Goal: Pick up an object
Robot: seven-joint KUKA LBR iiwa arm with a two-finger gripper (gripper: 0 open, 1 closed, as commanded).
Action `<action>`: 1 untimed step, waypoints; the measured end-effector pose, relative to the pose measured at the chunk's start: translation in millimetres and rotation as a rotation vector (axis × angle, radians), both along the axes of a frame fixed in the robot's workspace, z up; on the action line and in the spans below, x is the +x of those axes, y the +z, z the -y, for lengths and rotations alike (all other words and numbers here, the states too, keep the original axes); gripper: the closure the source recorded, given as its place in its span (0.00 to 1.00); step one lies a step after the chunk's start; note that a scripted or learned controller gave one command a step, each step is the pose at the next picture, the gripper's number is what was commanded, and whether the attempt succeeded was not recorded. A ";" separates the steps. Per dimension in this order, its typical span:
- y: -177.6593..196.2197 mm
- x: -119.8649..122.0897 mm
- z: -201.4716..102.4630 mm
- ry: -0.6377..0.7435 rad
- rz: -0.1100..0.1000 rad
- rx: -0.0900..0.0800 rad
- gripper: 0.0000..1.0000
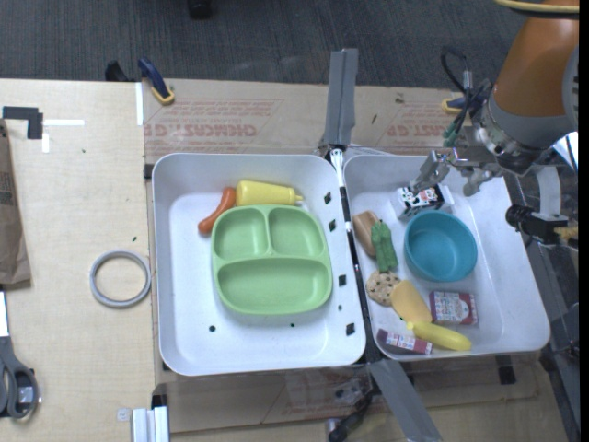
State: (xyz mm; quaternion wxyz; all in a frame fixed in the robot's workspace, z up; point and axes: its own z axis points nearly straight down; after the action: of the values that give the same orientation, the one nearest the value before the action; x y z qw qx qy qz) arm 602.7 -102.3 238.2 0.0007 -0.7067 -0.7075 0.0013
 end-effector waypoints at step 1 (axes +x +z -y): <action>-107.8 -1.1 2.7 0.079 -0.001 0.001 0.00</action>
State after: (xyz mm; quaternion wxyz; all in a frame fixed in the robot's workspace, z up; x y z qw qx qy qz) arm 601.7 -104.9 130.3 0.0014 -0.6781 -0.7350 0.0013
